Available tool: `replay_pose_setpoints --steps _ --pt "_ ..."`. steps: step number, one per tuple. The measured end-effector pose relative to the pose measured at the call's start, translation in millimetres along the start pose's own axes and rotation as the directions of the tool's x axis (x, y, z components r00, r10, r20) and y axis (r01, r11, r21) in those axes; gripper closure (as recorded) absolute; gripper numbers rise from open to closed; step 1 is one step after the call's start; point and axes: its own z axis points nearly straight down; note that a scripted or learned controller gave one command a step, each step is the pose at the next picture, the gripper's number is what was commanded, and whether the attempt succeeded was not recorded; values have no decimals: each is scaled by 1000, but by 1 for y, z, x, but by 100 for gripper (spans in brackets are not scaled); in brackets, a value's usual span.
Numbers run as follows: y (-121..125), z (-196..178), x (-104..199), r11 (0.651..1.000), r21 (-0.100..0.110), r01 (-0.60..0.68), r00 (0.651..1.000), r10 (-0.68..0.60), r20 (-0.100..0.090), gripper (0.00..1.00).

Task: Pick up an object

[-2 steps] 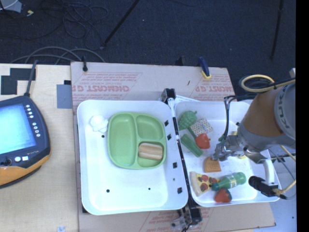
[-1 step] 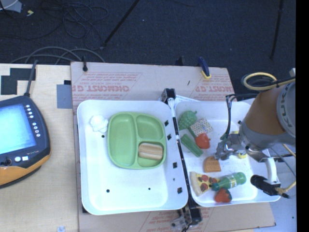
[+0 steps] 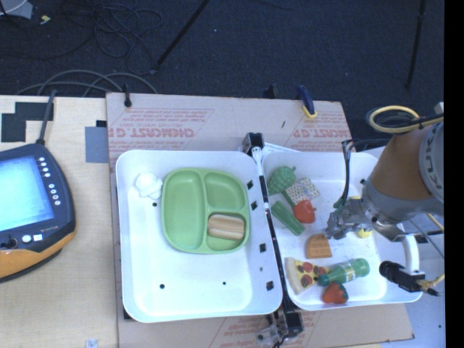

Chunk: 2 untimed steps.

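- Toast slice (image 3: 317,246): the toy nearest the gripper, lying flat near the middle of the right bin (image 3: 362,167); squarish, so no clear long axis.
- Gripper (image 3: 341,227): poised just above and right of the toast; whether it is apart or together cannot be told, and nothing is seen clamped in it.
- Arm (image 3: 406,176): enters from the right, its orange band above the wrist, bent down over the right bin's right half.
- Green bottle (image 3: 343,272): one, lying on its side, long axis roughly left-right, cap end toward the left, touching the pizza slice (image 3: 299,272).
- Other toys in the right bin: one strawberry (image 3: 334,293) at the near edge, one red pepper (image 3: 305,211), one long green vegetable (image 3: 287,217) lying diagonally, one leafy green (image 3: 281,179), one checkered piece (image 3: 302,190).
- Left bin (image 3: 145,281): one green divided plate (image 3: 204,210) holding one bread roll (image 3: 226,227) in its lower right compartment; one white lump (image 3: 148,185) beside the plate's upper left.
- Bench left: one pendant with a lit screen (image 3: 29,205).
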Motion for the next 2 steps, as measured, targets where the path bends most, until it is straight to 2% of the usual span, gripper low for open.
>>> replay_pose_setpoints --steps 1,2 --pt "0 -9 -1 1000 2 -1 1000 1 -1 100" --pt "27 36 22 1000 1 10 1000 -10 2 100"
